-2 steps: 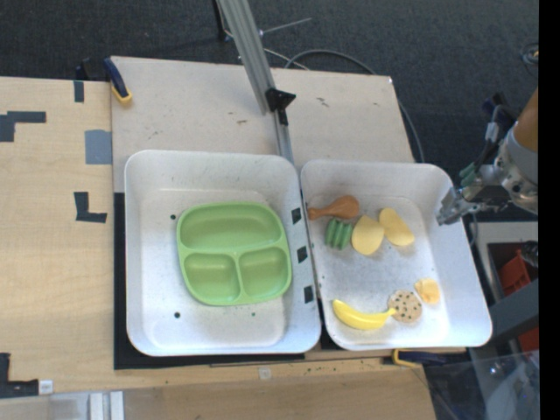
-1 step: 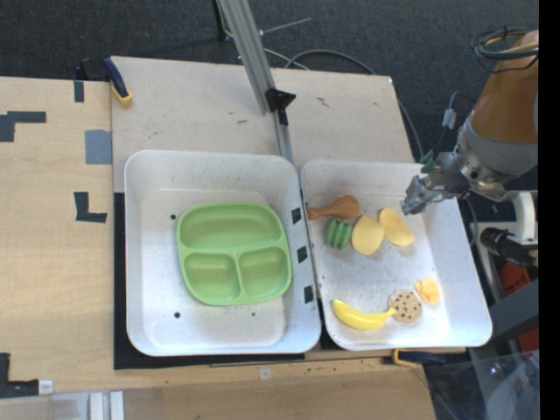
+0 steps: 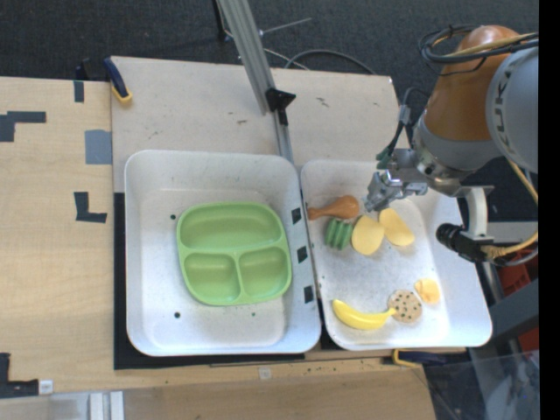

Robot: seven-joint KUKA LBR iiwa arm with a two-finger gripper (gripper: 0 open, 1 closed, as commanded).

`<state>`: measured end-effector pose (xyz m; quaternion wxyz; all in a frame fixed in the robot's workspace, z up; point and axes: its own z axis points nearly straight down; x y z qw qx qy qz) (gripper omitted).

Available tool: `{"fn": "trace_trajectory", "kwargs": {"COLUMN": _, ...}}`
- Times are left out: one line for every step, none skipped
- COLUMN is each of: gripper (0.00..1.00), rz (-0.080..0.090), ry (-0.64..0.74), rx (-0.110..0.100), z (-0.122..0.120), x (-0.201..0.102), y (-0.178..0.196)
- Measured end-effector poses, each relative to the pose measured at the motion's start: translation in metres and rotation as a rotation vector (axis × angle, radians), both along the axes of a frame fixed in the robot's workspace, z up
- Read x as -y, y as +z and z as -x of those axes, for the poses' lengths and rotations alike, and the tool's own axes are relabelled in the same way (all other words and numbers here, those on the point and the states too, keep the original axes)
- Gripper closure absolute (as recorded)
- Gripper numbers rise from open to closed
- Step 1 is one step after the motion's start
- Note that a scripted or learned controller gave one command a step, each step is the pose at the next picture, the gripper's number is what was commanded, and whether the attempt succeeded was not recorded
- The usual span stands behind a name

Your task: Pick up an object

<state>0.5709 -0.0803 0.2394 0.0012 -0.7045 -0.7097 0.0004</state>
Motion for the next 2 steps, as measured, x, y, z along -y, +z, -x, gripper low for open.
{"fn": "trace_trajectory", "kwargs": {"gripper": 1.0, "rz": -0.001, "ry": 0.001, "rx": 0.002, "z": -0.016, "x": -0.056, "y": 0.007}}
{"fn": "trace_trajectory", "kwargs": {"gripper": 1.0, "rz": 0.0, "ry": 0.0, "rx": 0.002, "z": -0.036, "x": -0.104, "y": 0.003}}
